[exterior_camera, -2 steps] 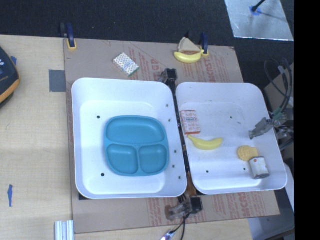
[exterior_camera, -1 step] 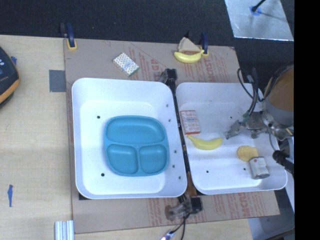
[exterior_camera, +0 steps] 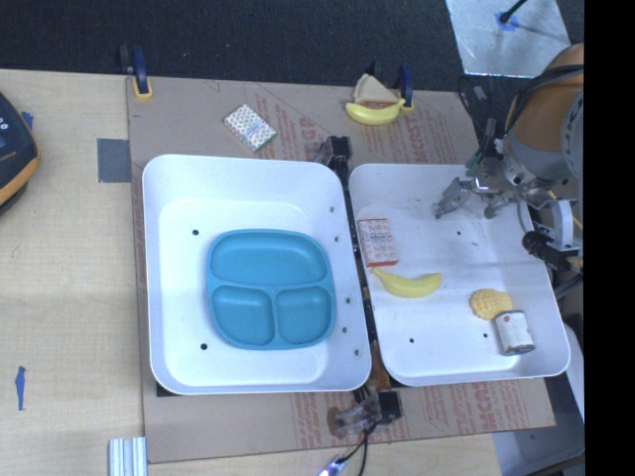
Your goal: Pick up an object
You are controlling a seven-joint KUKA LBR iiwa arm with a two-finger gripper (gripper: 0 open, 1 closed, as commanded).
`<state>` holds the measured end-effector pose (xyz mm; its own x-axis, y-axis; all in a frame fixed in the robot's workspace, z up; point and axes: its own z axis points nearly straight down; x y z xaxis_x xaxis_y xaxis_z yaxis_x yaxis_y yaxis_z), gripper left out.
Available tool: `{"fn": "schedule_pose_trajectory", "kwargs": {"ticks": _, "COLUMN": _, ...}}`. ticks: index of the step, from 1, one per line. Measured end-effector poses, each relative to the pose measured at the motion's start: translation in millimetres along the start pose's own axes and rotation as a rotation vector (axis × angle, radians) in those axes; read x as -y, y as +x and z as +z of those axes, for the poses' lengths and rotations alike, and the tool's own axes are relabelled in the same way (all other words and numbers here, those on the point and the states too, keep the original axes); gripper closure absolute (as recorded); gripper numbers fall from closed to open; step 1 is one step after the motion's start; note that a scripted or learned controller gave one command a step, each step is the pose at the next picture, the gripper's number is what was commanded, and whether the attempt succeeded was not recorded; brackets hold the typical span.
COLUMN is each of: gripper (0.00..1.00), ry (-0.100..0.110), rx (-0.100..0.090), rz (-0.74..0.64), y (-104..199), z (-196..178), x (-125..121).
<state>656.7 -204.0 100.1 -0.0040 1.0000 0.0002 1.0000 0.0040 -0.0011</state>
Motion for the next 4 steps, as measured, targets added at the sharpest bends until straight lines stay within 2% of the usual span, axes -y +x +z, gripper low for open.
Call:
{"fn": "schedule_pose_trajectory", "kwargs": {"ticks": 1, "gripper": 0.0, "ry": 0.002, "rx": 0.001, "rz": -0.001, "y": -2.7, "z": -12.9, "x": 95.9}}
{"fn": "schedule_pose_trajectory", "kwargs": {"ticks": 2, "gripper": 0.0, "ry": -0.001, "rx": 0.001, "rz": 0.0, "y": -7.9, "z": -85.2, "x": 22.3}}
{"fn": "schedule_pose_trajectory", "kwargs": {"ticks": 3, "gripper": 0.0, "ry": 0.004, "rx": 0.0, "rz": -0.001, "y": -7.8, "z": -20.8, "x": 132.8}}
{"fn": "schedule_pose_trajectory", "kwargs": {"ticks": 4, "gripper": 0.0, "ry": 0.002, "rx": 0.0, "rz": -0.003, "y": 49.3, "z": 8.6, "x": 53.5}}
